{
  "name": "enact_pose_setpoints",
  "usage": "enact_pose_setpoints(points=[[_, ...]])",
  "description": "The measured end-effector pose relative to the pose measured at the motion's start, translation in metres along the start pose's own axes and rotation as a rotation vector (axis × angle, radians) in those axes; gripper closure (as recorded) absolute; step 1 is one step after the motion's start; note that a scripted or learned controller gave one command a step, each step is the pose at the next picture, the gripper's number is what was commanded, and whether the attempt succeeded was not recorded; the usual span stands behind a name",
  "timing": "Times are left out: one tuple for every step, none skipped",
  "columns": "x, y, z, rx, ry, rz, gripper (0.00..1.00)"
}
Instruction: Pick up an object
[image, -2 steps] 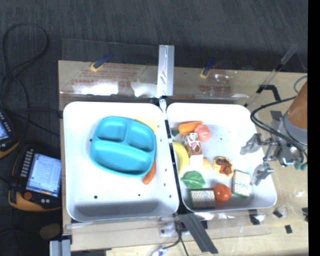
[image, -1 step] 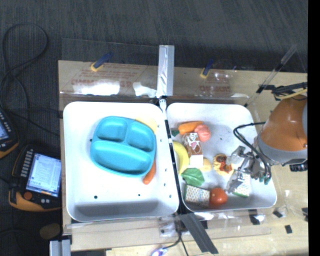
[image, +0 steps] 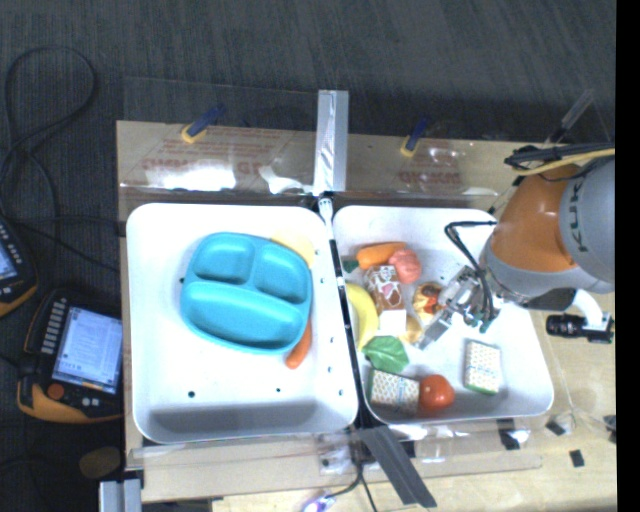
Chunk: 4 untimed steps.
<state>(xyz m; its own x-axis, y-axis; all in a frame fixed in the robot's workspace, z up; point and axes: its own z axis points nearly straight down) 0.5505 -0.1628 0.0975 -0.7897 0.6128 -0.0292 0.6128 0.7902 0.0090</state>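
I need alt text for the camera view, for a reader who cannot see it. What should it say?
A grey and orange robot arm reaches from the right, its gripper low over the right bin beside a pile of toy food: a banana, a carrot and a tomato. The left bin holds a blue divided tray.

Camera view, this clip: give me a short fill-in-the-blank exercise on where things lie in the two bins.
1. The blue compartmented plastic tray lies in the ____ bin.
2. The yellow banana lies along the right white bin's ____ wall.
3. The end effector hangs over the ____ bin.
4. The round red tomato sits near that bin's ____ edge.

Missing words: left; left; right; front
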Motion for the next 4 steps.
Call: enact_pose_setpoints(points=[[-0.030, 0.070, 0.001, 0.000, 0.002, 0.385, 0.00], [-0.032, 0.086, 0.001, -0.001, 0.001, 0.793, 0.00], [-0.037, 0.082, -0.012, 0.000, -0.014, 0.796, 1.00], [-0.081, 0.051, -0.002, 0.006, 0.011, 0.747, 1.00]])
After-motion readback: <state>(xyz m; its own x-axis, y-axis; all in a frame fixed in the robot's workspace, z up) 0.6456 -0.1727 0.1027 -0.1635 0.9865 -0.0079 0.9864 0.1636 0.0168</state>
